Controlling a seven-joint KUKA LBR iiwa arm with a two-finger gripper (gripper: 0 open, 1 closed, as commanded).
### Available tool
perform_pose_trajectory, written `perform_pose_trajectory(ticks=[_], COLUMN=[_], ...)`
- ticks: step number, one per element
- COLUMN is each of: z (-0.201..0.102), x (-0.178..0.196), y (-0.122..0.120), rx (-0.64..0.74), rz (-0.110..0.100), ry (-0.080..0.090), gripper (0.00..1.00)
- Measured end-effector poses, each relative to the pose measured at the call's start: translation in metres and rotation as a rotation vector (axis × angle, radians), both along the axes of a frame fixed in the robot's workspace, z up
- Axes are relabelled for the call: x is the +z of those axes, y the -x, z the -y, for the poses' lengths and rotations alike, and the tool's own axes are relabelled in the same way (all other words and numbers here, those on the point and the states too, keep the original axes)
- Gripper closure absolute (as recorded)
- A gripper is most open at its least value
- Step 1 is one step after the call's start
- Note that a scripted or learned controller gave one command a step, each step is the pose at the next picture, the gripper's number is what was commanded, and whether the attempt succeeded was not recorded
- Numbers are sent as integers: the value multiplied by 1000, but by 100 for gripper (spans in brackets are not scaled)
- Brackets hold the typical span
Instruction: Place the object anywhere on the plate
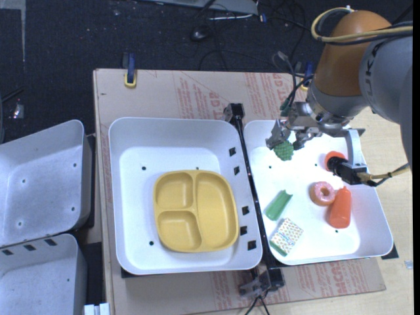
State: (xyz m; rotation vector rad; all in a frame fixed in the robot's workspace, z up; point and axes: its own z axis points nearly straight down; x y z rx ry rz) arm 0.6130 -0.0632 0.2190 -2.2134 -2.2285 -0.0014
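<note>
A yellow plate [195, 210] with three compartments lies in the middle of the left white bin [131, 156], with nothing on it. My gripper [286, 143] hangs over the back left corner of the right bin [367, 241]. A small green, bumpy, broccoli-like object [283, 151] sits between its fingertips, and the fingers are closed on it. The divider between the bins lies between the gripper and the plate, which is to the lower left.
In the right bin lie a green oblong piece [277, 204], a pink doughnut [322, 193], an orange-red bottle-shaped thing [340, 209], a small red object [335, 159] and a patterned packet [287, 235]. A black clip rail [246, 176] runs between the bins.
</note>
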Motion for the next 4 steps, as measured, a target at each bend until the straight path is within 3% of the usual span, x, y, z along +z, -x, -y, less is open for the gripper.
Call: perform_pose_trajectory(ticks=[4], z=[-195], x=[4], y=[-11], rx=[-1], rz=[1], ry=[0], gripper=[100])
